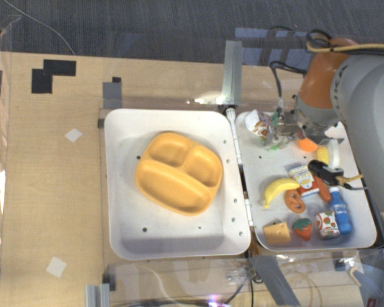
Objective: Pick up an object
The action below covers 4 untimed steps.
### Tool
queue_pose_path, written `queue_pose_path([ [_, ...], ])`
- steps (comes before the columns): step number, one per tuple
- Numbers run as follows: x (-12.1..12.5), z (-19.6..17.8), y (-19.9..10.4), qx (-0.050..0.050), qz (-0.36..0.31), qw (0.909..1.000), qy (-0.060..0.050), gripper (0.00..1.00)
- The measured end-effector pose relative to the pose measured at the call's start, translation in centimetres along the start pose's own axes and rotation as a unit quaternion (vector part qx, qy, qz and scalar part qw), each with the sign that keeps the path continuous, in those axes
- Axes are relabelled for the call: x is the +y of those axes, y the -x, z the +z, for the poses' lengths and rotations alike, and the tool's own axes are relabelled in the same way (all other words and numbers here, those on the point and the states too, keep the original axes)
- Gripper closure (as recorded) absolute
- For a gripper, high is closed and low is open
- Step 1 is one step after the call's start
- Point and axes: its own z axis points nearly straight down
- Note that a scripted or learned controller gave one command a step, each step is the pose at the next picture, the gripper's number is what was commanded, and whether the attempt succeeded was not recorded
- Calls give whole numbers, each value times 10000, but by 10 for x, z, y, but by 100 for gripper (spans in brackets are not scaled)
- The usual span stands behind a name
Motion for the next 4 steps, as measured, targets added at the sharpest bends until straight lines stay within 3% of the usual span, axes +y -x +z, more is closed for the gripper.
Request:
queue_pose_path([
  [1, 30, -88, -91, 31, 1880, 9822, -9, 100],
  [2, 28, -85, -87, 15, 1905, 9817, -33, 0],
  [3, 24, -233, -15, 11, 2340, 9722, 34, 0],
  [4, 5, -114, -82, 9, 2838, 9588, -99, 0],
])
